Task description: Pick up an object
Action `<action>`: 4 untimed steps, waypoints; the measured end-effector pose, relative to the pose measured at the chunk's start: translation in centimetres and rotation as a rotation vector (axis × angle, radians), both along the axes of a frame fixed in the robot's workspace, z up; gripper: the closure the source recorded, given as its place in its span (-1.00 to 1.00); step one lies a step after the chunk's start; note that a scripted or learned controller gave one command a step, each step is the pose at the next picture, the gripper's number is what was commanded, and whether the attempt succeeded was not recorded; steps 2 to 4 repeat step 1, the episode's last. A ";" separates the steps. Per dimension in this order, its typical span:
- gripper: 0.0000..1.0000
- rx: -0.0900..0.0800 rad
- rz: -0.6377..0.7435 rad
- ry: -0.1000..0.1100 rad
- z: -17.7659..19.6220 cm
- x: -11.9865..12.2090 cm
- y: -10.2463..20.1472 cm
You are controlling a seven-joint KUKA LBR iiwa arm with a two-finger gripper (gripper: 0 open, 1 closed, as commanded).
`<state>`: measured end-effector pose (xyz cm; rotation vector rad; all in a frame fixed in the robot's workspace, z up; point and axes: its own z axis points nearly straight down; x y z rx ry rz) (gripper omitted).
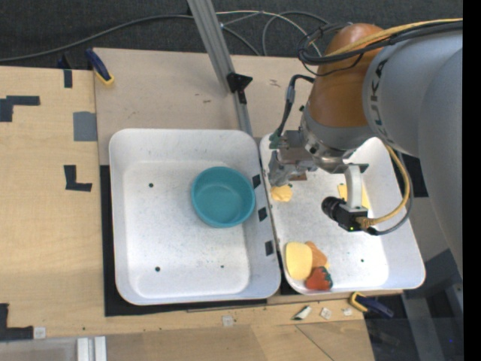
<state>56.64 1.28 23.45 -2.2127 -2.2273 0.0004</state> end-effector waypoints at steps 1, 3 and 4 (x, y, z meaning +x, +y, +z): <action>1.00 0.000 0.000 0.001 0.4 -1.2 4.7; 1.00 0.000 0.000 0.001 0.4 -1.2 4.7; 1.00 0.000 0.000 0.001 0.4 -1.2 4.7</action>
